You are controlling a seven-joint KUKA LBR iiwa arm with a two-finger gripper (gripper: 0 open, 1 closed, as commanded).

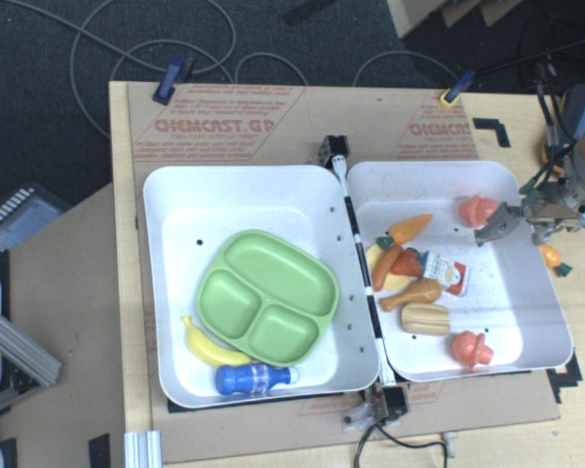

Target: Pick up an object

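Note:
The right bin [526, 310] holds several toy foods: a pink piece [476, 209] at the back right, an orange carrot [409, 229], a red and white packet [441, 271], a brown drumstick [411, 293], a tan bread roll [425, 320] and a second pink piece [469, 348] at the front. My gripper [497, 225] hangs over the bin's right side, just right of the back pink piece and close to it. Nothing is visibly held in it.
The left bin [175, 213] carries a green divided plate [265, 295], a yellow banana [207, 346] and a blue bottle [253, 379]. A black divider [356, 252] runs between the bins. A small orange item [551, 255] lies at the right bin's rim.

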